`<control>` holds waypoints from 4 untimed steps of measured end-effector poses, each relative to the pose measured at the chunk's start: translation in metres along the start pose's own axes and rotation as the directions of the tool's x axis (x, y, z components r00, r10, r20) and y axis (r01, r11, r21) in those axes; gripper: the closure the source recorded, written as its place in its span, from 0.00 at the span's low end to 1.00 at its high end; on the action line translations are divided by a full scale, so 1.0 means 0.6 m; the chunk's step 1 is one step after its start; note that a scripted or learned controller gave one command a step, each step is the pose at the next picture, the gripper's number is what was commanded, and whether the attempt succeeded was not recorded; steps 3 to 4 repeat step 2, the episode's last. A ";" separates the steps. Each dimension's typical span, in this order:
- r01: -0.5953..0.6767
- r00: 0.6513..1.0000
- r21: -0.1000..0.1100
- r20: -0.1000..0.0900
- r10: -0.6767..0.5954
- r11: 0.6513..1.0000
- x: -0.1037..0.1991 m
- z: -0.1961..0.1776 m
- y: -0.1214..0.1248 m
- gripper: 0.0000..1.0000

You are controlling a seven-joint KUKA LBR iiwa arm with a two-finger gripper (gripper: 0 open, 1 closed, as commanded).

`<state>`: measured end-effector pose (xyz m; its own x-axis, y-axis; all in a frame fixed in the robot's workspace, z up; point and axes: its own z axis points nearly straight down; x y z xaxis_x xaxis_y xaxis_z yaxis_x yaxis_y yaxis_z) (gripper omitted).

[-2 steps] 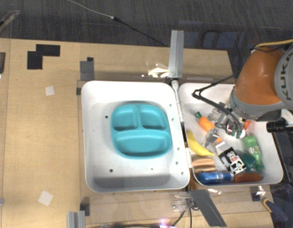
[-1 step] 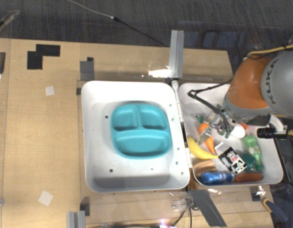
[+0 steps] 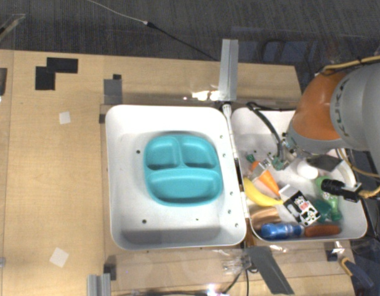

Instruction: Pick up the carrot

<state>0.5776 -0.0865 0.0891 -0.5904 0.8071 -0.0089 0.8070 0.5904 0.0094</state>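
**Carrot wedged in a crowded bin, arm poised above it**

Because the right bin (image 3: 361, 226) is packed, the risk lies in what the gripper might snag instead of its target. Nearest the camera, along that bin's front edge, lie a blue item (image 3: 281, 230) and a reddish-brown one (image 3: 322, 230), with a brown piece (image 3: 263, 215) just behind them. A black-and-white object (image 3: 302, 208) and a green toy (image 3: 330, 207) sit just behind those. Further back, the banana (image 3: 260, 195) curves against the carrot (image 3: 269, 180), whose orange body slants up toward the gripper (image 3: 277, 161); the two fruits touch, so a closing grasp could catch the banana, push the carrot aside, or slip off its tapered end. A loose black cable (image 3: 266, 123) trailing over the back of the bin could also drag on things.

The gripper hangs just above the carrot's upper end, under the orange-banded wrist (image 3: 316, 113). Whether it is spread or closed I cannot tell, nor whether it touches the carrot; nothing is visibly held.

Beyond, the left bin (image 3: 125, 134) carries a teal divided tray (image 3: 180, 168).
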 end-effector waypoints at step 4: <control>-0.186 0.983 0.001 -0.003 0.186 0.983 0.090 -0.164 0.058 1.00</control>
